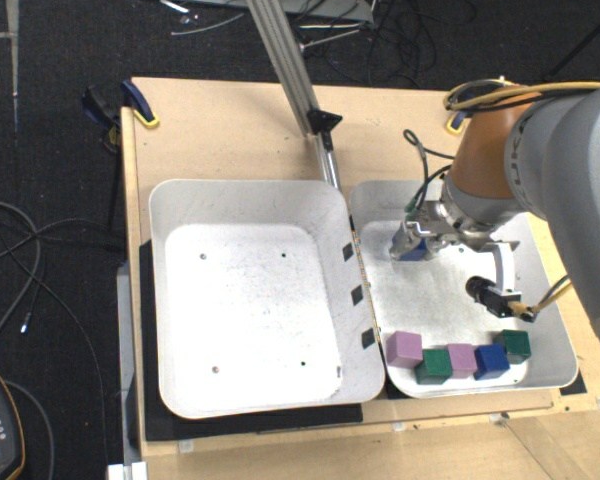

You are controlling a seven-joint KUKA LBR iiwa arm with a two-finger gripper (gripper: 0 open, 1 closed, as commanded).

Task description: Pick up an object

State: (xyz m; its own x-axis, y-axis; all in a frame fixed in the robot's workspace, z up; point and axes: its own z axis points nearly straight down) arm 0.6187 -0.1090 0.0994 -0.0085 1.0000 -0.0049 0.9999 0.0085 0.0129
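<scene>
White bins: two shallow ones sit side by side on the bench; the left bin and the right bin touch along their inner rims.
Arm: grey with an orange band, it reaches in from the right and hangs over the far part of the right bin.
Tool: the tool is low over the far left part of the right bin, close to the bin floor.
Tool state: a small blue thing shows right at its tip, but whether the fingers are apart, together or clamped on it I cannot tell.
Blocks: five lie in a row along the near rim of the right bin, well apart from the tool.
Row, left to right: purple block, green block, pink block, blue block, dark green block.
Contact: neighbours in the row touch or nearly touch; the green and blue blocks sit slightly nearer than the rest.
Cable: a black part with a yellow tip hangs off the arm over the right side of the right bin.
Pole: a grey metal pole slants from the far edge down to the gap between the bins.
Clamp: a blue and yellow clamp grips the far left corner of the bench.
</scene>
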